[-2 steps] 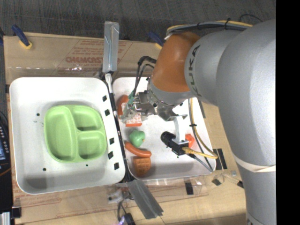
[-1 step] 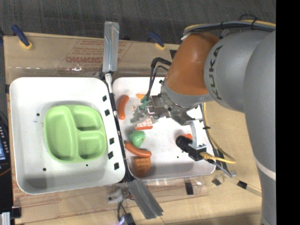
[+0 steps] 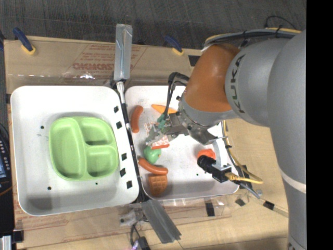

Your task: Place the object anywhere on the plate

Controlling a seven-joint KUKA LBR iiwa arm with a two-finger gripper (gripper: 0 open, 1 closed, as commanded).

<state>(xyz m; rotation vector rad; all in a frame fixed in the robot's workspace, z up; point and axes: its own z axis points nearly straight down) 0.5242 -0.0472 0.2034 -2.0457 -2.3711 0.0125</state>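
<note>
We judge step as pick phase: gripper low in right bin, among food pieces, over green piece. Jaws' state: we cannot tell, too cluttered. Which piece is targeted, its long axis: unclear. Next we need secure grasp, lift, carry across divider to green plate in left bin.

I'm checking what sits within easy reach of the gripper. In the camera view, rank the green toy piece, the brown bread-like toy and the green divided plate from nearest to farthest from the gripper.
Measured from the gripper over the right bin:
1. Green toy piece, just below the gripper in the right bin.
2. Brown bread-like toy, at that bin's lower edge.
3. Green divided plate, across the divider in the left bin.
</note>
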